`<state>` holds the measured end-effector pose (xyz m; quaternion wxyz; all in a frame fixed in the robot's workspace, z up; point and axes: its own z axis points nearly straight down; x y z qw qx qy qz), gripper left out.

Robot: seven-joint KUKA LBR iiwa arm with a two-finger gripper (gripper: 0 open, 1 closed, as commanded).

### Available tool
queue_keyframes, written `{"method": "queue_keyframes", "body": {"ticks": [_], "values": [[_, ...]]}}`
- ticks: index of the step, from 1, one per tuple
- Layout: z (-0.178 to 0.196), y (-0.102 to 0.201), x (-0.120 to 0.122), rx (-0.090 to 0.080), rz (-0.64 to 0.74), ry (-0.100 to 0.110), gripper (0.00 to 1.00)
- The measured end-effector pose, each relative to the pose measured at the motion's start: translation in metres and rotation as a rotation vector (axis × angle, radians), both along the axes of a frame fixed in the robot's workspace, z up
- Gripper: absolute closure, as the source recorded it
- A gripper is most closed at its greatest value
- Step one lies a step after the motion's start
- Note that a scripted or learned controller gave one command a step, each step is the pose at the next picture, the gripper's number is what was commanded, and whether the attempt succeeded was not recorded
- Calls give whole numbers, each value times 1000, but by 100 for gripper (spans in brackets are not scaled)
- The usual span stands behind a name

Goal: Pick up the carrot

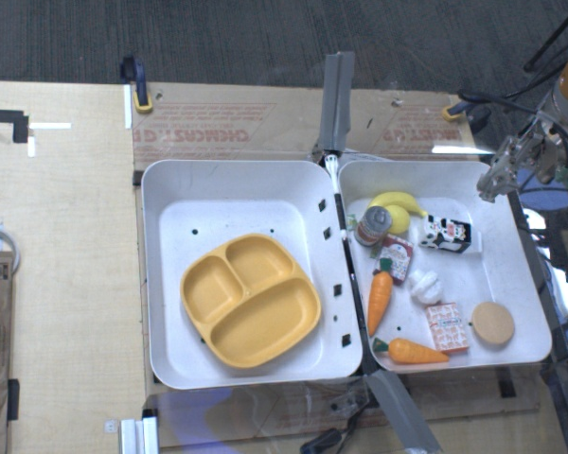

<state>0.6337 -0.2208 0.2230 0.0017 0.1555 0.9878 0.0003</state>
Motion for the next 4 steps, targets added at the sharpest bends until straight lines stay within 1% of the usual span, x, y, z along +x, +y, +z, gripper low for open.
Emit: {"method": "queue_keyframes", "body": {"ticks": [1, 2, 3, 4], "values": [[48, 17, 17, -1, 241, -2, 100], [37, -1, 24, -2, 309, -3, 100], [43, 11, 26, -2, 441, -3, 100], [46, 14, 26, -2, 510, -2, 100]]}}
